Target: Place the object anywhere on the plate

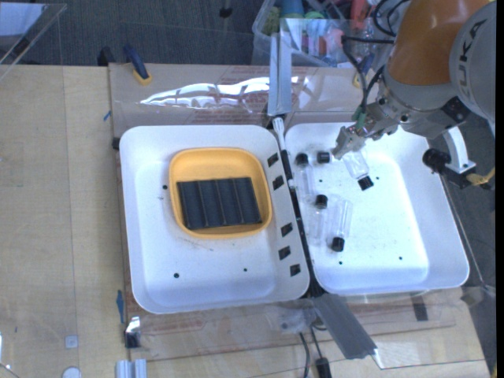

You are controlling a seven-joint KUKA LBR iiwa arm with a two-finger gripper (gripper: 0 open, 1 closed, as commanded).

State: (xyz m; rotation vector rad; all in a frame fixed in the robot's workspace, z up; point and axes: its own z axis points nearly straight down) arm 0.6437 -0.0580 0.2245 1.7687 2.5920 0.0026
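The gripper (347, 142) hangs over the right bin (409, 242), fingers' state unclear, above a clear vial (358, 168); grasp it squarely, then carry it to the plate (185, 168).

Arm (441, 53): KUKA iiwa, entering from 3 o'clock. Housing light grey, smooth and rounded, with dark lettering "UKA" partly legible on the casing at the frame's 2 o'clock edge. Orange band (429, 26): broad, glossy, dome-shaped, set above the wrist. Cables (386, 10): several black loops, bunched at 10 o'clock of the band and running down toward the wrist. Wrist flange (394, 105): grey, stepped, narrowing toward the tool. Gripper (346, 144): small, metallic grey, with a touch of green near its mount; finer detail too small to tell. White bracket (453, 152) with a black knob at 5 o'clock of the arm.
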